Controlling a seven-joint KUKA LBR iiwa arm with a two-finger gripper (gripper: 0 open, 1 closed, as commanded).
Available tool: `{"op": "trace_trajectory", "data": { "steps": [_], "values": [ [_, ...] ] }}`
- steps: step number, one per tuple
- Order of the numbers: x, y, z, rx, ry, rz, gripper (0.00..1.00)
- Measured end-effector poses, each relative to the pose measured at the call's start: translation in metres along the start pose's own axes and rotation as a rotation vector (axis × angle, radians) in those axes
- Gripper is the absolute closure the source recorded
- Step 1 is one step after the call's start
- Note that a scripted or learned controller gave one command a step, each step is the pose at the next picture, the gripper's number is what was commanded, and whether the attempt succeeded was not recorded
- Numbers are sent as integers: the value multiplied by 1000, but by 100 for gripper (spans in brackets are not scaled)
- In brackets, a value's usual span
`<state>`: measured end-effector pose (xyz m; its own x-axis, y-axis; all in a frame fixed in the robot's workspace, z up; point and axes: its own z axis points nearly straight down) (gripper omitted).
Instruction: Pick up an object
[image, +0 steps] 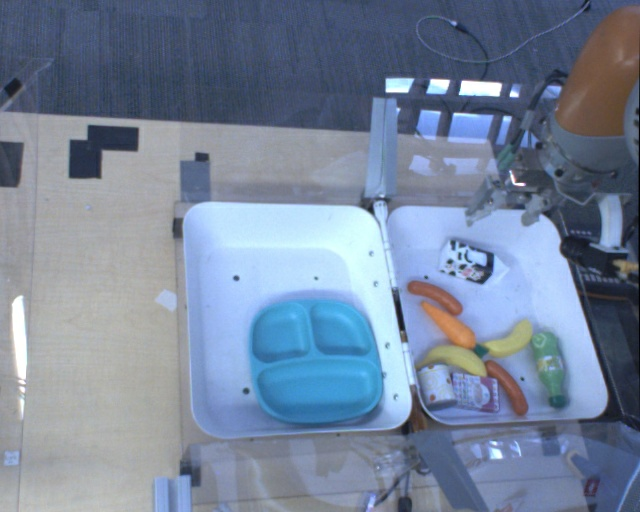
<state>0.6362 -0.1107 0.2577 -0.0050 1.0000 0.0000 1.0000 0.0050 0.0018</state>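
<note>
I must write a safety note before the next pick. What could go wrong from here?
1. The bananas, carrot and sausages lie crowded in the right bin, so a descent there may catch two things or nudge one aside.
2. The gripper hangs at that bin's far rim, which a straight descent may strike.
3. The green bottle is rounded and may roll.

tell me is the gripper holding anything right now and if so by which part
Nothing is held. The gripper hangs open over the far edge of the right bin, with nothing between its fingers. The nearest thing, a black-and-white carton, lies apart from it on the bin floor.
</note>
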Motion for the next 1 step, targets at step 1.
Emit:
{"op": "trace_trajectory", "data": {
  "steps": [1],
  "values": [
    [-16, 30, -16, -3, -1, 13, 0]
  ]
}}
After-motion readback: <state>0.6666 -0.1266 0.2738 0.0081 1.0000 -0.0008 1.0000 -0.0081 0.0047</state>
